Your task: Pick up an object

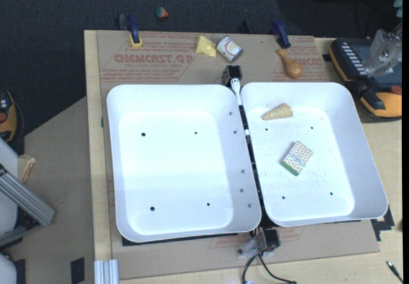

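Two objects lie in the right white bin (323,196). A tan, crusty wedge-shaped piece (277,112) rests near the bin's far side. A small flat box with a green and white pattern (297,158) sits tilted near the bin's middle, apart from the tan piece. The left white bin (172,155) stands beside it, and their rims touch along the centre.
On the cardboard behind the bins lie a yellow wedge (206,47), a small white and grey box (229,48) and a tan pear-shaped object (291,65). Blue clamps (133,28) (278,33) hold the board's far edge. A dark device (367,65) sits at the right.
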{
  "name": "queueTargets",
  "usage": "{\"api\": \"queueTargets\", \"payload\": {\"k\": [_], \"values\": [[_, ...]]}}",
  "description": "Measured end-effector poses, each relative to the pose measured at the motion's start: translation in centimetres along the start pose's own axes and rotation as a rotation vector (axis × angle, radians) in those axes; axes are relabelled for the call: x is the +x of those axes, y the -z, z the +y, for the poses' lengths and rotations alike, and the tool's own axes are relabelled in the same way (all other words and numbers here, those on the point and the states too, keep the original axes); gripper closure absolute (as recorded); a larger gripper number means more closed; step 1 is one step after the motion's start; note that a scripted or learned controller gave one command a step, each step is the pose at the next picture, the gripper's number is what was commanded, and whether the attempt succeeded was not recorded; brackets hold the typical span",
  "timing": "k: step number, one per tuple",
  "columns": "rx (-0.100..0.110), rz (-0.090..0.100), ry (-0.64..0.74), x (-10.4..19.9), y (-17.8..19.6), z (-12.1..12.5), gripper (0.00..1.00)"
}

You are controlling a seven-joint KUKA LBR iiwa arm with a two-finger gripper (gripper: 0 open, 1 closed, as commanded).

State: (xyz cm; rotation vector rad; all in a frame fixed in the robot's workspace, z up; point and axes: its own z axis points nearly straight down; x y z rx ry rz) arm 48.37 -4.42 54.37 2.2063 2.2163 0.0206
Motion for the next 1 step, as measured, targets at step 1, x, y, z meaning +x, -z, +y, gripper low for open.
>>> {"api": "queueTargets", "payload": {"k": [1], "values": [[0.032,0.002,0.002,6.68,-11.2,-0.72,1.0]]}}
